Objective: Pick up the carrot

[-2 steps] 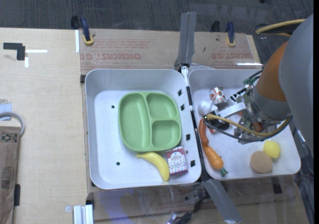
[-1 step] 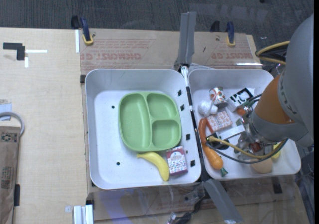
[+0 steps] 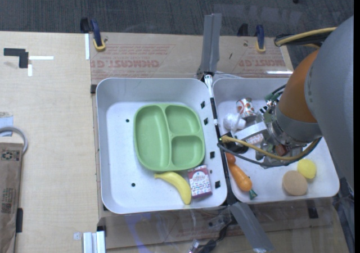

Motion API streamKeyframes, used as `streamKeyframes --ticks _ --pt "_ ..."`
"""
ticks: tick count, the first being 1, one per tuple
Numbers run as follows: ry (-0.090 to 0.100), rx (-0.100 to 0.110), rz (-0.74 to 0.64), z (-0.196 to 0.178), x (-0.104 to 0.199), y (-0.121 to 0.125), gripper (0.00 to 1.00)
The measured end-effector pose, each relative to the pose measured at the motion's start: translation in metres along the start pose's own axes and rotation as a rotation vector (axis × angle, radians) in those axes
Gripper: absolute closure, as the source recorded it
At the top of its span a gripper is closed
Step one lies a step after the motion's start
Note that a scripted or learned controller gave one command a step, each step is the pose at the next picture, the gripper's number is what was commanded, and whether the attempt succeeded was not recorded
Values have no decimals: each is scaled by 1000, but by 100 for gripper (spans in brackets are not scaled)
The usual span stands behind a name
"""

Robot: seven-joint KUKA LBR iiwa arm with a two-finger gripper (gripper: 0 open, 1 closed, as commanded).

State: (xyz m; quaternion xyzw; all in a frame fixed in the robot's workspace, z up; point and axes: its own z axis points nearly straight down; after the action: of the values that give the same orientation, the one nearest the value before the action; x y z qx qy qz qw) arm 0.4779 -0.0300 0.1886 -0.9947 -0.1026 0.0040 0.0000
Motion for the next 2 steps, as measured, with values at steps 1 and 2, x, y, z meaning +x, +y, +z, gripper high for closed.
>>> streamKeyframes --ticks 1,2 --pt "-2 3 -14 67 -16 71 100" --pt "0 -5 -1 -233 -10 50 100"
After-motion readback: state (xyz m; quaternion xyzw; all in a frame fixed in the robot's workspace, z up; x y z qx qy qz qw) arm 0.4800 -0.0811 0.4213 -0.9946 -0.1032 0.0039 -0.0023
